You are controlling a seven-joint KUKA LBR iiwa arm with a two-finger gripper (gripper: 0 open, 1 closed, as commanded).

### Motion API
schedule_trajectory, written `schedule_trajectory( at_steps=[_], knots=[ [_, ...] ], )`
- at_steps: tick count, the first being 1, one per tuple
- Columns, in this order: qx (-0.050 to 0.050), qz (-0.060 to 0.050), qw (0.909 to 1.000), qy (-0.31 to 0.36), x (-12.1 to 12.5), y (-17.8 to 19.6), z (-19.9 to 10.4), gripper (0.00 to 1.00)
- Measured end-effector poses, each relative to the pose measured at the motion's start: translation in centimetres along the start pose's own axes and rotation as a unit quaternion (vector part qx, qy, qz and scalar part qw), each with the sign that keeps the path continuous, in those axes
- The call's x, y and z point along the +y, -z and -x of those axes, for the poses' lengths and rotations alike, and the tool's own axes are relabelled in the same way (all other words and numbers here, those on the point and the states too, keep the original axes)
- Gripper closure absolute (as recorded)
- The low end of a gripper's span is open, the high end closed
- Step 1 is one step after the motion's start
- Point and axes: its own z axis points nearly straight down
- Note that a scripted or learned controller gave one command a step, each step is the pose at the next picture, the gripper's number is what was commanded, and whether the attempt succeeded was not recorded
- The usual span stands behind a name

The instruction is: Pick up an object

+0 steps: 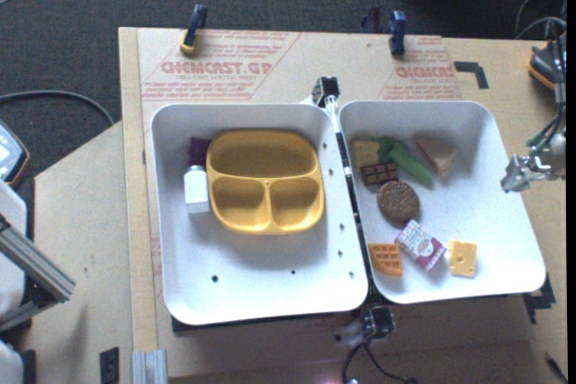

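The right bin [504,220] holds several toy foods: a green pepper [405,159], a tan bread slice [438,156], a chocolate bar [379,172], a round brown cookie [397,200], a waffle [385,259], a pink packet [420,245] and a cheese wedge [463,258]. My gripper [522,173] hangs at the far right, over the bin's right rim, apart from all the food. Nothing shows in its grasp.
The left bin [171,265] holds a yellow divided plate [265,180], with a small white bottle [196,189] and a purple item [199,147] to its left. Clamps [193,29] [397,31] stand on the board's far edge. The right bin's right half is bare.
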Motion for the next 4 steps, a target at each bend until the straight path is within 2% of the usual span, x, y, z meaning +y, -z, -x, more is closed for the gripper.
schedule_trajectory(
  at_steps=[1, 2, 3, 4],
  knots=[
    [0.001, 0.000, 1.0000, 0.002, 2.0, 0.0, -3.8, 1.00],
    [0.001, 0.000, 1.0000, 0.002, 4.7, 1.0, -8.8, 1.00],
    [0.001, 0.000, 1.0000, 0.002, 8.1, 1.5, -13.5, 1.00],
    [0.002, -0.001, 1.0000, 0.002, 10.7, 0.0, -17.9, 1.00]
  ],
)
